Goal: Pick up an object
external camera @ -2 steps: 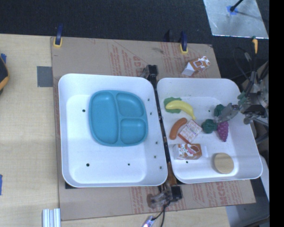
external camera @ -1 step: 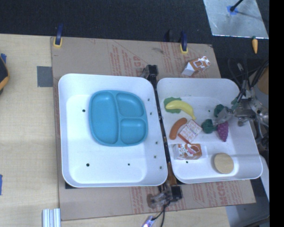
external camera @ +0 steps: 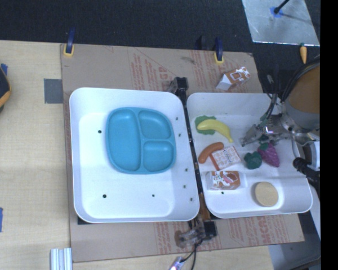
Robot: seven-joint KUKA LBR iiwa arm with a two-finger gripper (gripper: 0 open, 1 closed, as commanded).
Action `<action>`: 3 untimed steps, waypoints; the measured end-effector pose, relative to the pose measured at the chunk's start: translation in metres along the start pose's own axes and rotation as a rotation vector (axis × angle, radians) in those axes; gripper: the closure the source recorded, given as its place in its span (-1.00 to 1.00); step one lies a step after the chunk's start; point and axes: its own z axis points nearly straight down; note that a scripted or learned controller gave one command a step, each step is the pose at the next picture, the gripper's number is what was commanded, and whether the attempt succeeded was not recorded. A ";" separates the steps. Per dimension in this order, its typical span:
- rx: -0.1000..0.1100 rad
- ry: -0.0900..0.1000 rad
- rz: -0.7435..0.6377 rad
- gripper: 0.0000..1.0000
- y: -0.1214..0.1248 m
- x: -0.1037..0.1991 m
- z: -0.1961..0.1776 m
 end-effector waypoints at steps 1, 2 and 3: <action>-0.002 0.002 0.002 -1.00 0.066 0.008 -0.001; -0.001 0.002 0.002 -1.00 0.048 0.000 -0.001; 0.000 0.002 -0.001 1.00 0.048 0.000 -0.012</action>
